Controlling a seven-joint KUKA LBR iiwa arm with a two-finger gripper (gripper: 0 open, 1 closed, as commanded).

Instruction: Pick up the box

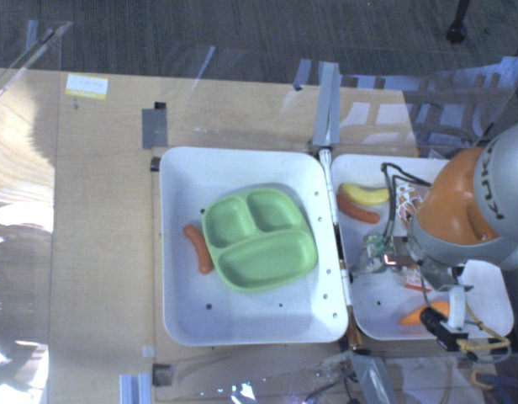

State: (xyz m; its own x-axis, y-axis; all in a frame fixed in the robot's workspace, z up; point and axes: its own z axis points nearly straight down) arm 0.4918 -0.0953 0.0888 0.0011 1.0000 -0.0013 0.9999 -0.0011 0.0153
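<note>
Box (404, 199) lay toward the far side of the right bin (366, 308), just right of the banana (364, 194), with much of it hidden under my orange band (452, 200). My end effector (383, 252) hung low over the middle of that bin, so the box sat near it, on its far side and slightly right. I could not tell how far open the end effector was, nor whether it held anything. The box's long axis was too covered to judge.
</note>
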